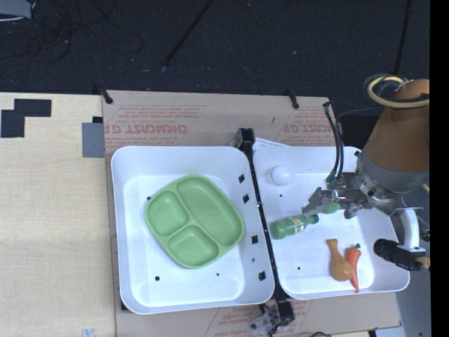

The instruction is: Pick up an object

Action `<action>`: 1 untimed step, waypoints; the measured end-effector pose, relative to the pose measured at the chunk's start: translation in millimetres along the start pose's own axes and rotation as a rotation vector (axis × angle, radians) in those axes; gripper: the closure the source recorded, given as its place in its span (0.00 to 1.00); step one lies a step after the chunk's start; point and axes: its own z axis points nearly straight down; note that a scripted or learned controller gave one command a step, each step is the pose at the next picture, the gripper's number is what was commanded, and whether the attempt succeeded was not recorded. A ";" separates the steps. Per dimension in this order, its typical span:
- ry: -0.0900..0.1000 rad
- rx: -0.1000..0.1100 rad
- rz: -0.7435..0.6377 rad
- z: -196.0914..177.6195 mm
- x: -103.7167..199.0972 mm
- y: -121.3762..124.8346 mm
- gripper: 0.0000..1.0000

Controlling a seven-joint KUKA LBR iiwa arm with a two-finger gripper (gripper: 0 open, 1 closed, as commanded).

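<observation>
Your gripper [319, 203] hovers by the green bottle [293, 225], its grasp unreadable; the round bottle may roll off.

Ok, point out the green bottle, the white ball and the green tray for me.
Bottle [289, 226], camera view: on the middle of its green body.
Ball [282, 175], camera view: on its centre.
Tray [223, 216], camera view: on the floor of its largest compartment.
</observation>
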 end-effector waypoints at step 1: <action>-0.001 -0.009 -0.001 -4.3 -0.3 1.9 0.00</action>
